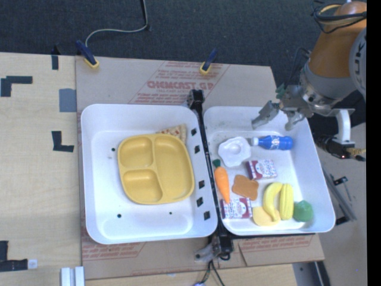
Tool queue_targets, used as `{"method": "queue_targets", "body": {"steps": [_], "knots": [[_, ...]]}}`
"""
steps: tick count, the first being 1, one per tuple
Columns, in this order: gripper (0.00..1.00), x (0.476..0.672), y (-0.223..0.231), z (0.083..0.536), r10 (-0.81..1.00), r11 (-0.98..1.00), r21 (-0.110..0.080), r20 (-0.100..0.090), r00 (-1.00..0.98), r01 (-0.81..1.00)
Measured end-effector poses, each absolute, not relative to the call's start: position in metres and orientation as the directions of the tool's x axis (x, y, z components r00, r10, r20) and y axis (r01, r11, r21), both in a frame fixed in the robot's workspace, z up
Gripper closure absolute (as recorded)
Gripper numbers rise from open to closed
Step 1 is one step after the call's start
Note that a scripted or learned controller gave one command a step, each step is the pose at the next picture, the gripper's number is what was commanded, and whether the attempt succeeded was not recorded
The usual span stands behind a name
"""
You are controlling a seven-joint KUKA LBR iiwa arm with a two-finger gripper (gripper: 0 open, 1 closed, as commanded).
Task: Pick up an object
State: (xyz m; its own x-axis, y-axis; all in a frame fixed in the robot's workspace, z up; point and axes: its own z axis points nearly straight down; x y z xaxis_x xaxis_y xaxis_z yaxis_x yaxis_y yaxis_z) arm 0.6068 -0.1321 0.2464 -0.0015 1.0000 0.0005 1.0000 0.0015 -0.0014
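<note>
From the overhead camera we are seeing the two-finger grey gripper point(278, 120) hanging spread open and holding nothing over the right white plastic bin's point(319, 177) far edge; the small blue plastic bottle point(272, 142) is lying just beneath, near that edge.

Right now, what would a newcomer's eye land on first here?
Probably the yellow divided plate, large in the left bin. Next, the toy food crowded in the right bin: bananas, a carrot, a blue bottle. The open gripper hangs over that bin's far edge, holding nothing.
</note>
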Motion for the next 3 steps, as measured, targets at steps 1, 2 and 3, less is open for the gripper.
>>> {"method": "queue_targets", "body": {"steps": [1,2,3], "knots": [[0.00,0.617,-0.154,0.091,1.000,0.001,-0.001,0.000,-0.001,1.000],[0.00,0.657,-0.123,0.086,1.000,0.002,0.002,0.000,-0.002,1.000],[0.00,0.666,-0.103,0.085,1.000,-0.001,-0.012,-0.009,0.001,1.000]]}}
